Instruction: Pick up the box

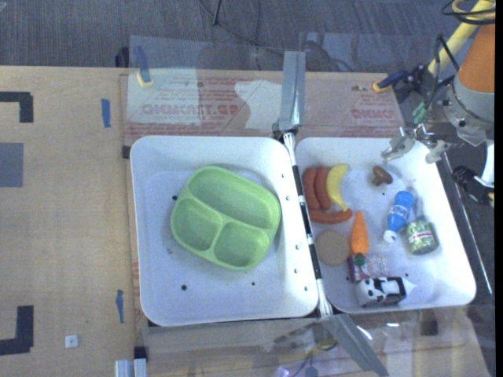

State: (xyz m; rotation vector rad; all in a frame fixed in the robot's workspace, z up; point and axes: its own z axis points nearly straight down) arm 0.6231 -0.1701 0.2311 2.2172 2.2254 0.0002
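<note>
The grey arm with the orange band [477,69] comes in from the upper right, and its metal gripper [414,142] hangs over the far right corner of the right-hand shallow white bin [460,273]. From here the jaws are too small and tangled with the wrist fittings for me to tell how far apart they stand; nothing shows between them.

The box looks to be the small black-and-white carton [380,290] lying on its side at the near edge of that bin, well apart from the gripper. A small red-capped item [357,267] sits just beside its left end.

Sharing the bin are two red plastic sausages [317,193] with a yellow toy banana [338,184] against them, an orange toy carrot [359,234], a flat tan round disc [332,247], a small brown lump [381,176], a blue-and-white bottle [399,213] and a little jar with green contents [421,237].

The left-hand white bin [153,163] holds a light green divided plastic tray [225,217], tilted a little askew. Both bins sit side by side on the pale wooden worktop [59,210].
</note>
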